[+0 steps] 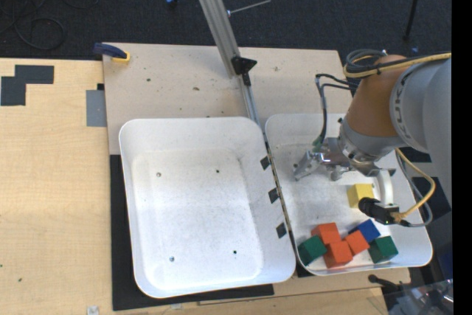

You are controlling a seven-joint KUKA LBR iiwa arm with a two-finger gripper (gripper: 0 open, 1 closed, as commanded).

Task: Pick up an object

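Right now the gripper (311,162) is hovering in the right bin (295,130), its spread and holding nothing, well apart from the blocks (341,241) clustering at the near corner. Closing there would likely be grabbing air.

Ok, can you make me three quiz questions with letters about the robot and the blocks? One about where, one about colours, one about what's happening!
1. Where are the blocks?
A. left bin
B. right bin
C. floor

2. What colour is the block lying apart, nearest the gripper?
A. yellow
B. purple
C. pink

3. Is the gripper carrying a block?
A. yes, a green one
B. yes, a blue one
C. no

Answers:
B, the blocks all lie in the right bin.
A, the yellow block lies alone.
C, the gripper has nothing between its fingers.
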